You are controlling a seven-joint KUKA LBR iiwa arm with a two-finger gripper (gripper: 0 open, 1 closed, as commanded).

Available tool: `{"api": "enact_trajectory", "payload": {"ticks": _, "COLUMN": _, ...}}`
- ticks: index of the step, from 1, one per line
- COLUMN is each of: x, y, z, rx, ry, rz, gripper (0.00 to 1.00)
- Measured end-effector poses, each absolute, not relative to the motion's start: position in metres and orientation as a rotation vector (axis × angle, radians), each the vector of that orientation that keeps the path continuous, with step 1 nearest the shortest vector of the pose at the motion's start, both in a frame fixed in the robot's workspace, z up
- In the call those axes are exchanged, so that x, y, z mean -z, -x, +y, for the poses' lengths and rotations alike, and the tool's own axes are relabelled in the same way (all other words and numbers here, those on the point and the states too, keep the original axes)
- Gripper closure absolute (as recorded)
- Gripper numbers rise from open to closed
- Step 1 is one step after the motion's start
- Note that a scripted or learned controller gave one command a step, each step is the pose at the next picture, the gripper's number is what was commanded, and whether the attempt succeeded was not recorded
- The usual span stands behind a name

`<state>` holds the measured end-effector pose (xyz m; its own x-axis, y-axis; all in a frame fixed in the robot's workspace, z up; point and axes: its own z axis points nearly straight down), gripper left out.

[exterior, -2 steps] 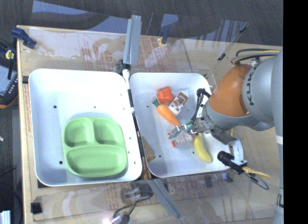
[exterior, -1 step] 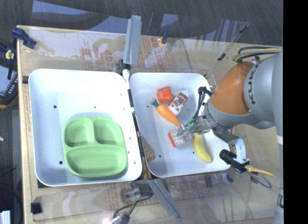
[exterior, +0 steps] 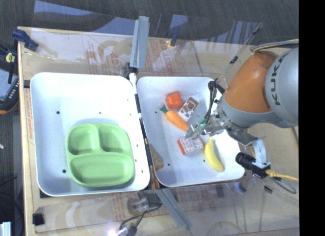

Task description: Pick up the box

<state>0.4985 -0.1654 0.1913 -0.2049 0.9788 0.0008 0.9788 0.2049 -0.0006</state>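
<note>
Arm: we read "KUKA" in dark letters on its grey side, by the orange band.
Gripper (exterior: 195, 130): we see it low in the right bin (exterior: 152, 118), its tips right at the box; we cannot tell if it is open or closed.
Box (exterior: 191, 145): small, orange and white, lying flat between the carrot (exterior: 177, 120) and the banana (exterior: 214, 156). Its writing is too small for us to read.
Left bin (exterior: 45, 93): it holds a green tray (exterior: 100, 155).
</note>
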Motion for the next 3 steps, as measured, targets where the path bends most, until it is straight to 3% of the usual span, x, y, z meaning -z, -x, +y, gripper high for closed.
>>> {"api": "enact_trajectory", "payload": {"ticks": 1, "x": -0.218, "y": -0.494, "z": -0.105, "rx": 0.000, "ry": 1.706, "rz": -2.639, "gripper": 1.00}}
{"api": "enact_trajectory", "payload": {"ticks": 3, "x": -0.239, "y": -0.497, "z": -0.105, "rx": 0.000, "ry": 1.699, "rz": -2.647, "gripper": 1.00}}
